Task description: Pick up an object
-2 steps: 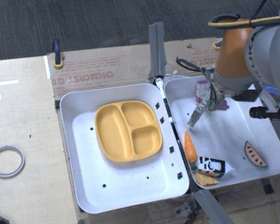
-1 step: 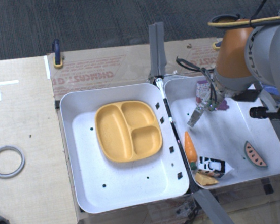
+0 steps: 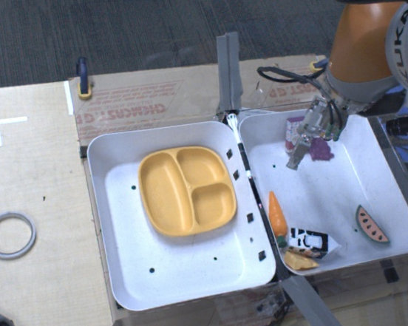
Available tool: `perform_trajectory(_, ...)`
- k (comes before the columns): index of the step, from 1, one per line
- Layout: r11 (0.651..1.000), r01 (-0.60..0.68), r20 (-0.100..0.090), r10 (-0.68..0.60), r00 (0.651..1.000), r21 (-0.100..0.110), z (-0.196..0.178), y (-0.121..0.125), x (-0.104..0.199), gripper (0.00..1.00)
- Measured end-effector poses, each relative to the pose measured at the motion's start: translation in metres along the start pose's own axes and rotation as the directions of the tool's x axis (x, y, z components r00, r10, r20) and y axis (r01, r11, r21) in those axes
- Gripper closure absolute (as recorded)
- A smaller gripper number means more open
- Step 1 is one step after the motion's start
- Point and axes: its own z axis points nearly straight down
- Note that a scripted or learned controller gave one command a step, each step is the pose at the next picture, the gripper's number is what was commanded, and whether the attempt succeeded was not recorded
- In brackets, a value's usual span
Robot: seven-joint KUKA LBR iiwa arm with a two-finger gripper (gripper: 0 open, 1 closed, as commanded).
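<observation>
The gripper [image 3: 305, 147] is hanging over the far end of the right bin [image 3: 391, 171], with a purple object [image 3: 322, 149] lying just beside it on the arm's side. Whether it is clasping anything, I cannot tell from this slant.

Pale wooden bench [image 3: 42, 292] against dark grey carpeted floor [image 3: 133, 19].

Single fixed camera above bench [image 3: 26, 167] — looks down at slant, both bins in frame.
</observation>
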Motion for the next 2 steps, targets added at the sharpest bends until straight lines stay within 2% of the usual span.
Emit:
perform_trajectory(1, 0.978, -0.210, -0.003, 0.210, 0.978, 0.003, 0.101, -0.019, -0.045, 0.00)
perform_trajectory(2, 0.734, -0.679, 0.000, 0.679, 0.734, 0.002, 0.100, -0.042, -0.071, 0.00)
